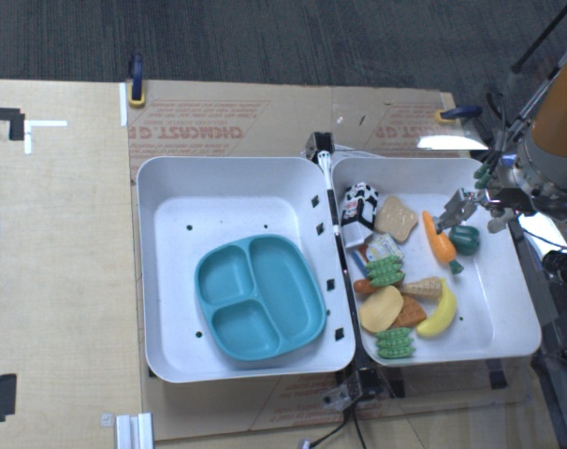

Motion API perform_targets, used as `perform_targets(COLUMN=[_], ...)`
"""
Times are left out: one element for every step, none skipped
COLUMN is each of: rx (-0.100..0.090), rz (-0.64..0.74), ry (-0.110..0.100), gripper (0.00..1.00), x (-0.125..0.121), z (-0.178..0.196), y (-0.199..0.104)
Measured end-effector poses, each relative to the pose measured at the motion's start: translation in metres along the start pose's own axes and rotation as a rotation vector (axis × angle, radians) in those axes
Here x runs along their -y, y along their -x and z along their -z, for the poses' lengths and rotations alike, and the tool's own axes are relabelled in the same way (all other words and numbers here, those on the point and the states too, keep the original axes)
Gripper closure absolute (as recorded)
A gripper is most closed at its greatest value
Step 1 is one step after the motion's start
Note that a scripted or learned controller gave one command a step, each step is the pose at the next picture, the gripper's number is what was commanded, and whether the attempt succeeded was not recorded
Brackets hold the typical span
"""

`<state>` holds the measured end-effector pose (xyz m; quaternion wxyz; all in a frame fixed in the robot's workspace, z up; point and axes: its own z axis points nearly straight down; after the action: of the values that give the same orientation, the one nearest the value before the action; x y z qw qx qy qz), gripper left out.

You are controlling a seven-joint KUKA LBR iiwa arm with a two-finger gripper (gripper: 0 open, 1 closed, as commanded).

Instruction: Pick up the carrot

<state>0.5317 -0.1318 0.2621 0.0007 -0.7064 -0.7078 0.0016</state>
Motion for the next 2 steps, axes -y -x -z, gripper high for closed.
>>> perform_targets(rx=[0.004,-0.019], rz=[-0.02,-0.208], ry=[0.013,0.009], gripper=[0.0,0.0], x=[-0.058,-0.059], z=[-0.147,-0.166], y=[0.01,0.028])
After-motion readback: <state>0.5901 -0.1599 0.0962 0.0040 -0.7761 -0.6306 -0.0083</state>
